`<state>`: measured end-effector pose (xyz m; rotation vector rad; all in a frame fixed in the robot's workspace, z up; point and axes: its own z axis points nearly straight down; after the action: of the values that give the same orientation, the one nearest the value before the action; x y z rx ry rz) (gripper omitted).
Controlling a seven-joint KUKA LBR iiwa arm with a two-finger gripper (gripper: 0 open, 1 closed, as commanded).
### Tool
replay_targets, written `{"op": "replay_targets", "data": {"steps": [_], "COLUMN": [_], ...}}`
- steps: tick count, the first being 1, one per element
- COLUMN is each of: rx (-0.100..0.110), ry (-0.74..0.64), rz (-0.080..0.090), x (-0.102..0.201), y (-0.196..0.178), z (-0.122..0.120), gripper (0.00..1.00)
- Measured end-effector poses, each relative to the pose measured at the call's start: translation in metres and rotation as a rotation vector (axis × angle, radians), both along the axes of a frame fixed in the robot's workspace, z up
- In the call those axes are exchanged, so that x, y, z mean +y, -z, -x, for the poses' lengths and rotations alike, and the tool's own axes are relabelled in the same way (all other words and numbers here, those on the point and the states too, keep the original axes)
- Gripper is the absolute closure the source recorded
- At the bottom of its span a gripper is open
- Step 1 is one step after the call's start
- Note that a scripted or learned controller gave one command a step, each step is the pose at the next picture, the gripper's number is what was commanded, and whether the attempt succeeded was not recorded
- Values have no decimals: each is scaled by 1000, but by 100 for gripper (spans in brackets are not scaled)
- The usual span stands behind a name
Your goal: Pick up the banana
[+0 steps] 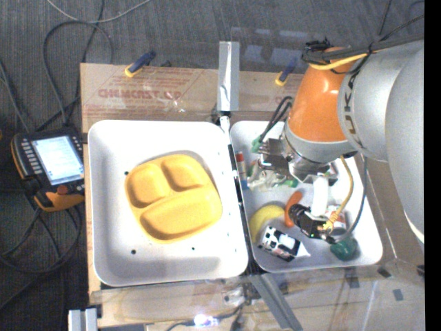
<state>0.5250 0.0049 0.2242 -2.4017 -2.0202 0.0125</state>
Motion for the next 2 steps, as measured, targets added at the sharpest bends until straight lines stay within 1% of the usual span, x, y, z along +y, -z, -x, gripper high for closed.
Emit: {"op": "replay_targets", "data": {"steps": [1, 2], "rx": [2, 2], "ry": [50, 49], "rz": [-1, -3], "x": [-80, -80], "y": [45, 45], "z": [42, 42], "gripper": [100, 0]}}
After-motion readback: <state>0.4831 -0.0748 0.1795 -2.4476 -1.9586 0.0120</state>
